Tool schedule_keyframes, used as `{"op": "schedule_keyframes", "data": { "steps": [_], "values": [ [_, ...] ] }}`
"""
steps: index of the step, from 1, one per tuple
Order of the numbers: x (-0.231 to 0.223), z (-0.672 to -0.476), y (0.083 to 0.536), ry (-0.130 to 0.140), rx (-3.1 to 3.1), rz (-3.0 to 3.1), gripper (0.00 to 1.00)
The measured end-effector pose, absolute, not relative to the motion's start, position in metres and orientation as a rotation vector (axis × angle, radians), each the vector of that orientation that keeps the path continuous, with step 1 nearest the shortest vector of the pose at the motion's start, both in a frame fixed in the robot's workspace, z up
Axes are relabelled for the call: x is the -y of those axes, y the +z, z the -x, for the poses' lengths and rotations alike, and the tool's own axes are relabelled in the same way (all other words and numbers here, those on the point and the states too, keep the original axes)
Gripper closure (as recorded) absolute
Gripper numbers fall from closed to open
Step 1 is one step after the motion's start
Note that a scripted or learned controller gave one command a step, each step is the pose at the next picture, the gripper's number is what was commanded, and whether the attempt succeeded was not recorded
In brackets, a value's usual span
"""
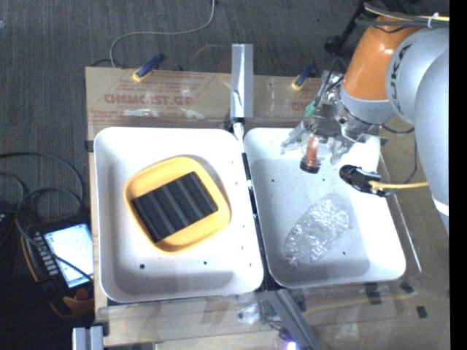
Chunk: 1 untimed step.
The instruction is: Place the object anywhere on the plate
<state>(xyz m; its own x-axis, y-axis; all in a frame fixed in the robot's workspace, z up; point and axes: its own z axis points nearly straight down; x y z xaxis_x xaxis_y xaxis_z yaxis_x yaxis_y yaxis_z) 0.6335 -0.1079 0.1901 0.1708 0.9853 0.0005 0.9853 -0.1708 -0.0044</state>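
A yellow plate (177,203) lies in the left bin (117,268), and a black ribbed slab (175,205) rests on its middle. A crumpled clear plastic bottle (317,232) lies flat in the right bin (379,261), toward its front. My gripper (315,152) hangs over the far edge of the right bin, well behind the bottle and to the right of the plate. A small reddish-brown piece (311,156) shows at the gripper's tip; I cannot tell whether it is a held thing or part of the tool.
A raised divider (249,188) separates the two bins. A black plug on a yellow cable (359,177) dangles just right of the gripper. Cardboard with two blue clamps (148,66) lies behind the bins. A device with a lit screen (64,248) sits on the floor at left.
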Motion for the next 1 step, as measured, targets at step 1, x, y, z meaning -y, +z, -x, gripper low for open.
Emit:
{"op": "schedule_keyframes", "data": {
  "steps": [1],
  "values": [
    [0.0151,-0.6131,0.1994,0.005,1.983,2.431,1.00]
  ]
}}
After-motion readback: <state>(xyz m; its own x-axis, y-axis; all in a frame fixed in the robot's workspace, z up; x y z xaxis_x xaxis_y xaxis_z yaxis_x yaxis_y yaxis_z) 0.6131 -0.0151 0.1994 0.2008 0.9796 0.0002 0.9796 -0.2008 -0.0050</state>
